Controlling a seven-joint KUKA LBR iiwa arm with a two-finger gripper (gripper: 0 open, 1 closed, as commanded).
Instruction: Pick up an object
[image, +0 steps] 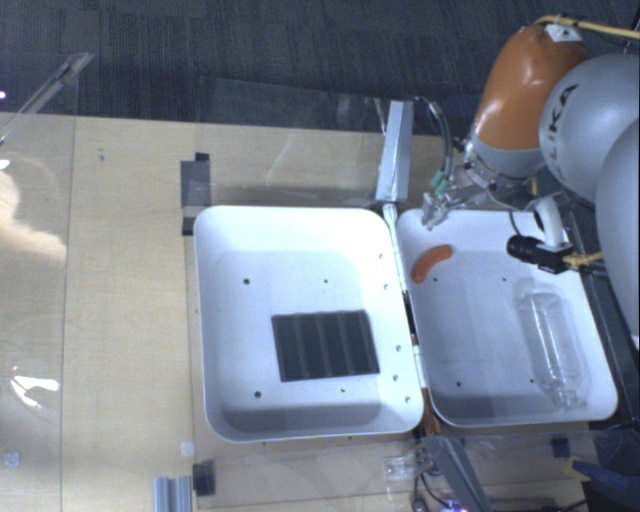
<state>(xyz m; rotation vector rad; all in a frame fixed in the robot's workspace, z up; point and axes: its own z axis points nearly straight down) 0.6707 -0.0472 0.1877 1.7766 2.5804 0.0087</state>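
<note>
I see the gripper (437, 205) over the right bin's (600, 400) far left corner; whether it is spread or closed I cannot tell. A small orange sausage-like object (432, 262) lies just below it, apart. Clear plastic bottle (550, 345) near right wall. Dark ridged panel (325, 346) in left bin (215, 300).

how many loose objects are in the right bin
2. An orange sausage-shaped piece lies near the right bin's far-left corner, just below the gripper. A clear plastic bottle lies lengthwise along its right side. The arm may hide more at the far-right corner.
</note>
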